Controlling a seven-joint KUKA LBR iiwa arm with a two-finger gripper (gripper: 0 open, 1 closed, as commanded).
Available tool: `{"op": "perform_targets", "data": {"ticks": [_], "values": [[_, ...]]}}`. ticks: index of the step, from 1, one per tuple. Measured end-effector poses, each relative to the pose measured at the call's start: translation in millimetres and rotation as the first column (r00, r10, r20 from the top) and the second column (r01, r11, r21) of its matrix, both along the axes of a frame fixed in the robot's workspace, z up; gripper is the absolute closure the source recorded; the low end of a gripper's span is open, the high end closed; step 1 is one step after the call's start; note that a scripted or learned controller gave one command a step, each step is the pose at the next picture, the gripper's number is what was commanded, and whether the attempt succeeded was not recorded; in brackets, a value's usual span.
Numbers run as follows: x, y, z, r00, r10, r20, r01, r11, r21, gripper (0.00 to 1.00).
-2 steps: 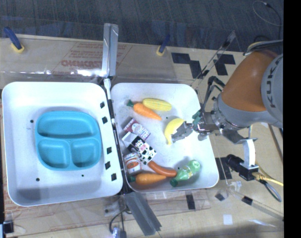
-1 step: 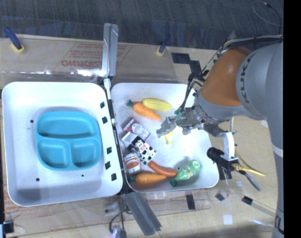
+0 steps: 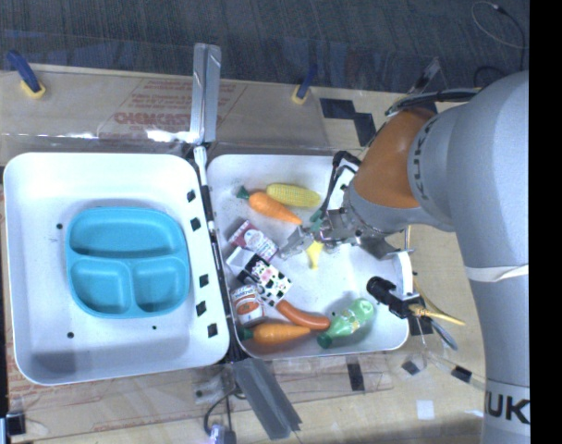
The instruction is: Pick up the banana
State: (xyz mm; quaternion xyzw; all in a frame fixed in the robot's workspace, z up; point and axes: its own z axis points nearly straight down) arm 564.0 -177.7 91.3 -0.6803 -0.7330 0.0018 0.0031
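Banana (image 3: 312,253) under pincer (image 3: 311,234); carrot (image 3: 274,207), corn (image 3: 293,194) near.

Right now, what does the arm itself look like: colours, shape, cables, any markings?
The arm is thick, rounded and light grey, with an orange band above the wrist. A thin black cable loops beside that band. White letters, partly cut off, sit low on the base. The gripper is small, dark and metallic.
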Motion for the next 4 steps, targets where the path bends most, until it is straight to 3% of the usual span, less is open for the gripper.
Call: {"op": "perform_targets", "data": {"ticks": [1, 2, 3, 4], "values": [[0, 0, 5, 1.0, 0.003, -0.007, -0.003, 1.0, 0.002, 1.0], [34, 102, 101, 0.998, -0.063, 0.004, 0.063, 0.998, 0.0, 1.0], [93, 158, 123, 0.98, -0.201, 0.005, 0.201, 0.98, -0.002, 1.0], [92, 158, 123, 0.98, -0.201, 0.004, 0.201, 0.98, -0.002, 0.0]]}}
